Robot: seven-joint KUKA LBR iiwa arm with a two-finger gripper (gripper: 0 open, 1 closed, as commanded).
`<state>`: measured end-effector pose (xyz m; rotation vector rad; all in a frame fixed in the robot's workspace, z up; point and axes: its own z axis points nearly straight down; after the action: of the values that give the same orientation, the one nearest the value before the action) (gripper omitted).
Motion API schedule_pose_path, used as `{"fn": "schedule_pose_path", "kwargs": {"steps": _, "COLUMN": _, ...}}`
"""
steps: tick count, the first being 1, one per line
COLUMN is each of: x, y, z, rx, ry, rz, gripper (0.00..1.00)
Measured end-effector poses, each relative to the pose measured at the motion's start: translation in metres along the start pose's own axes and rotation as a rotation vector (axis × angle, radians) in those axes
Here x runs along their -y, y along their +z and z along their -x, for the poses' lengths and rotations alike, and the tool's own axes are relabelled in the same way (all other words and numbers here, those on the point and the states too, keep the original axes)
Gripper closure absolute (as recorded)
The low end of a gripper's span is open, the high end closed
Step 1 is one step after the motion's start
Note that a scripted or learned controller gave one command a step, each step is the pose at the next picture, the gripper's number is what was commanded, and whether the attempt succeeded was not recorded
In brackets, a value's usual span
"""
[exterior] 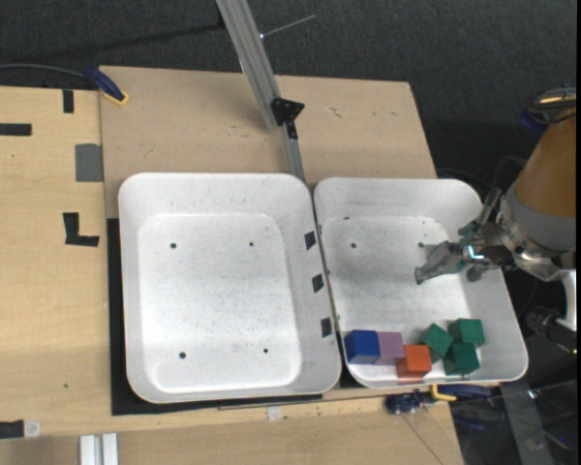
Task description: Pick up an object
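Both white bins [223, 194] look like smooth, slightly glossy plastic w/ speckled floors, bench [194, 114] is matt light wood, slanted pole [247, 37] brushed metal, coloured blocks [416, 349] matt, arm's orange band [554, 172] semi-gloss.

Wooden bench [223, 114], dark floor [77, 13]

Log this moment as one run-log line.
gripper: over right bin, nothing between fingers | blocks: blue, purple, orange, three green clustered at near wall | pick: not yet done
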<state>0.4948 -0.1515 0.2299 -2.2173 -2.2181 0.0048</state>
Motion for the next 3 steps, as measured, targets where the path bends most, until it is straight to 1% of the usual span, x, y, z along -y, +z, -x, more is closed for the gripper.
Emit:
{"fn": "schedule_pose_path", "kwargs": {"steps": 1, "x": -0.001, "y": -0.002, "z": 0.0, "rx": 0.001, "ry": -0.001, "rz": 0.005, "gripper": 0.0}}
{"fn": "schedule_pose_path", "kwargs": {"steps": 2, "x": -0.006, "y": 0.06, "z": -0.002, "rx": 0.0, "ry": 0.0, "rz": -0.002, "gripper": 0.0}}
{"fn": "schedule_pose_path", "kwargs": {"steps": 3, "x": -0.009, "y": 0.123, "z": -0.005, "rx": 0.0, "ry": 0.0, "rz": -0.002, "gripper": 0.0}}
